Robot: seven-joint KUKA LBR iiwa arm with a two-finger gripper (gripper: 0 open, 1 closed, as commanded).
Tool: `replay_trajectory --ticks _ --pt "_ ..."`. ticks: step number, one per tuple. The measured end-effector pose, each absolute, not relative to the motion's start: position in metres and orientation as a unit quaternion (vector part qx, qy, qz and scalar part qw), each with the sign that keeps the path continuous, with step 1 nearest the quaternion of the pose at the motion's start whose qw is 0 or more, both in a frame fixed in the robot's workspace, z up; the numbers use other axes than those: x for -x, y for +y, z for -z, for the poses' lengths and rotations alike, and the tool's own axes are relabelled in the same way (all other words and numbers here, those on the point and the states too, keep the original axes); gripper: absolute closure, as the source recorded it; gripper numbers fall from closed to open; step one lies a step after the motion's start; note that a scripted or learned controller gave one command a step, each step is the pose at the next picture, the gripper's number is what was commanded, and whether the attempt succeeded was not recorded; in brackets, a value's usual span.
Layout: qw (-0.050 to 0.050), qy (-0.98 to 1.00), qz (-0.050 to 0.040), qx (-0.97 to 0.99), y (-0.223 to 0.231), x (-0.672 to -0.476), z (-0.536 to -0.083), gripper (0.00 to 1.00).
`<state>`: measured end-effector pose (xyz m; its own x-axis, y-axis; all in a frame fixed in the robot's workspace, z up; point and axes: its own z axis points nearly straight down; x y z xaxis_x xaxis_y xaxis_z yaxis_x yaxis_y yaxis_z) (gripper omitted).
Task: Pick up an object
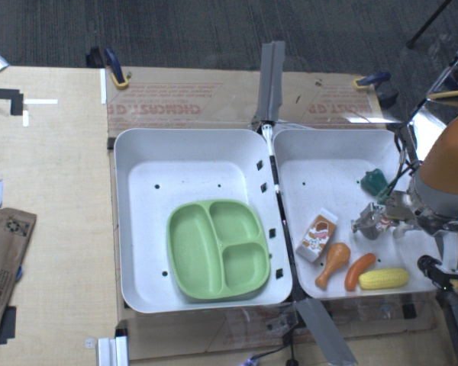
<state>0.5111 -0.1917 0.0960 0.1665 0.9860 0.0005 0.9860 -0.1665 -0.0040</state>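
Claw [369,225] hangs low in the right bin [328,147], metal tips pointing toward the bin's middle; you can't tell from this angle whether it is released or clenched, and nothing shows betw. its tips.

Nearest candidates, working outward from the claw: orange carrot [359,271] just below it, long axis slanted, fat end up toward the claw, thin end down and away. Yellow corn cob [382,278] beside the carrot on the arm's side, long axis nearly level, running along the bin's near wall. Drumstick [333,263] beyond the carrot toward the bin's middle, slanted like the carrot, bone end down. Small carton [317,237] next, tilted, touching or nearly touching the drumstick. Teal piece [375,181] sits above the claw, near the cables.

Risks, as judgement: carrot, corn and drumstick lie packed close, so a descent on one may nudge or pinch a neighbour; rounded shapes may roll out if you close along, not across, the long axis. Corn hugs the wall, leaving little finger room.

Green divided plate [216,248] lies in the left bin [137,204], well apart.
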Motion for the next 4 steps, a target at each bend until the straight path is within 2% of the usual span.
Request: replay_trajectory --ticks 1,2,3,4 --pt "0.002 -0.644 -0.0019 0.765 -0.193 -0.511 -0.104 1.0" --pt "0.001 -0.562 -0.002 0.827 -0.157 -0.567 -0.167 1.0" --pt "0.0 -0.638 -0.0018 0.77 -0.2 -0.616 -0.172 1.0" --pt "0.0 -0.778 -0.0009 0.629 -0.155 -0.622 -0.209 1.0"
